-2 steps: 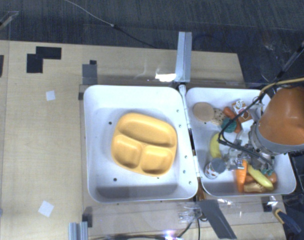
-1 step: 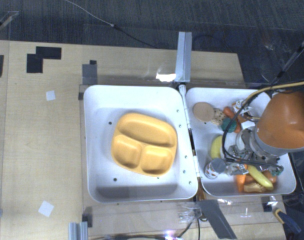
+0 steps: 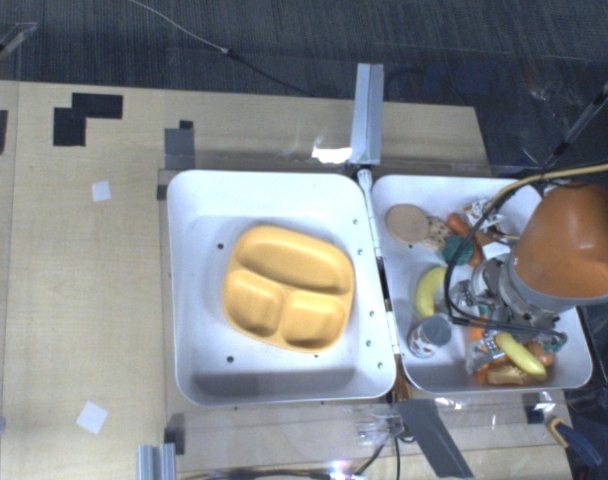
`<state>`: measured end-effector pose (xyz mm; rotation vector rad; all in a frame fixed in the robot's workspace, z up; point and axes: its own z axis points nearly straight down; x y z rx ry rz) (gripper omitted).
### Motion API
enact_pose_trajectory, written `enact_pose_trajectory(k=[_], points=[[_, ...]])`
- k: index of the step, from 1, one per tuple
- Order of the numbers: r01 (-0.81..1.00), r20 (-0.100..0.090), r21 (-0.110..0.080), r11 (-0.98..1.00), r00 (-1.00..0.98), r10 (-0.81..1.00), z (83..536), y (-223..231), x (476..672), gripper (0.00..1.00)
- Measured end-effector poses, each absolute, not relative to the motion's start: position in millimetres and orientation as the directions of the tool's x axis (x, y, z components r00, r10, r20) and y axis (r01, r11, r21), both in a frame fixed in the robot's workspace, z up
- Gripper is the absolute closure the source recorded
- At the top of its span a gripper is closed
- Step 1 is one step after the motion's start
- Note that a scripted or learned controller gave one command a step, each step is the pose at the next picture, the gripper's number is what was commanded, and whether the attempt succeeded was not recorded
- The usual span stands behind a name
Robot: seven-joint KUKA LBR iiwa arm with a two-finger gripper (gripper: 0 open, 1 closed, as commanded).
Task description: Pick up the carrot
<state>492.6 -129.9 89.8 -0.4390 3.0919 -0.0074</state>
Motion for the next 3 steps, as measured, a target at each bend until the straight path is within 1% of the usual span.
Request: enact_pose_trajectory(k=[1, 2, 3], points=[[-0.283, -0.025, -0.011, 0.959, -0.959, -0.283, 102, -129, 496.2, 1.0], [-0.419, -0.011, -0.006, 0.908, -0.908, -0.419, 168, -131, 504.2, 1.0], [-0.419, -0.01, -0.005, 0.908, -0.908, -0.419, 168, -130, 503.8, 0.0]])
